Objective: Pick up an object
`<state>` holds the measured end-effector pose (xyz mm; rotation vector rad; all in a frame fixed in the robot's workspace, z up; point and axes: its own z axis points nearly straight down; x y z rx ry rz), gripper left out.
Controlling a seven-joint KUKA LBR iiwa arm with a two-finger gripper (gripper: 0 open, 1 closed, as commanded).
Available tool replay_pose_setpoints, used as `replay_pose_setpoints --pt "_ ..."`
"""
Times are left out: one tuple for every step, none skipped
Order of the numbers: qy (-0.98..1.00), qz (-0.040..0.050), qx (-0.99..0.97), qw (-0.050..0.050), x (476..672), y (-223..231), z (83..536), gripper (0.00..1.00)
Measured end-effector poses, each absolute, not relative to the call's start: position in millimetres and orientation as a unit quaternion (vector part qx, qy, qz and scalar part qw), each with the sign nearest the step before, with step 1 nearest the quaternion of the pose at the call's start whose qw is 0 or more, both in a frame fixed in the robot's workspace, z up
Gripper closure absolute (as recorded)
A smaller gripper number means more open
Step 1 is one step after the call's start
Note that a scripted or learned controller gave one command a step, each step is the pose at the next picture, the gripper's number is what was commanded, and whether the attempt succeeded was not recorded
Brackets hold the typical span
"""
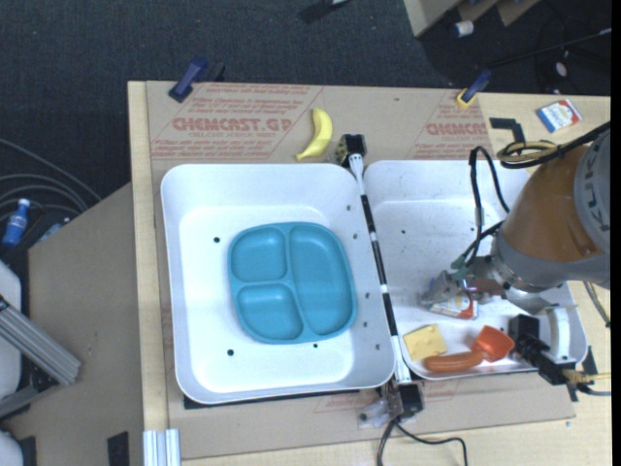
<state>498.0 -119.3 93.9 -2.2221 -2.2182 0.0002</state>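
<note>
Low in the right bin (417, 187), a small crumpled object (454, 304) lies touching the gripper (456, 284); its fingers' state I cannot tell. Cheese wedge (424, 342) nearby could get nudged if it slips.

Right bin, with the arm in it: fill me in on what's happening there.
The grey and orange arm reaches into the right bin from the right, its gripper low over a small pale object with red on it. Whether the gripper has hold of it cannot be told. Nearer the front of that bin lie a yellow block, an orange piece and a hot dog. The left bin holds a blue divided plate. A banana lies on the bench behind the bins.
</note>
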Motion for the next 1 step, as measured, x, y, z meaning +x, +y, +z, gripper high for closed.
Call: replay_pose_setpoints --pt "-0.708 -0.0005 -0.707 0.0 483.6 -55.1 236.2 1.0"
